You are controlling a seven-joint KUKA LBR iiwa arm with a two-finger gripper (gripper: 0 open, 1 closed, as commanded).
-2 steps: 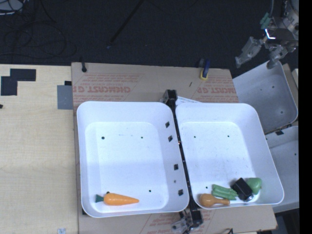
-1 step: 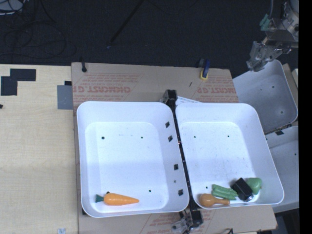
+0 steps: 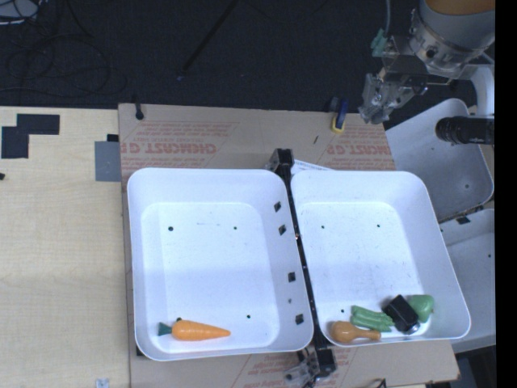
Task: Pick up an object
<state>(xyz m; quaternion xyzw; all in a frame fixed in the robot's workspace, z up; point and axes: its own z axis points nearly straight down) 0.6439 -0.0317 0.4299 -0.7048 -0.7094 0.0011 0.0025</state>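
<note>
A pale wooden surface (image 3: 56, 241) carries a brown cardboard sheet (image 3: 202, 140), with a dark floor strewn with cables behind it. Two shallow white bins sit side by side on the cardboard, touching along a black clipped seam. The left bin (image 3: 141, 217) serves as the landmark. A carrot (image 3: 198, 330) lies in its near corner, close to the front wall, green tip pointing left. The right bin (image 3: 436, 241) holds a small cluster in its near right corner, well apart from the carrot: a tan pear-shaped piece (image 3: 354, 332), a green bean pod (image 3: 370, 318), a black block (image 3: 401, 313) and a green piece (image 3: 422, 304), all close together. The claw (image 3: 380, 103) hangs well above and behind the right bin, far from the left bin, over the cardboard's back edge. How far it is open cannot be told, and nothing is seen in it.
</note>
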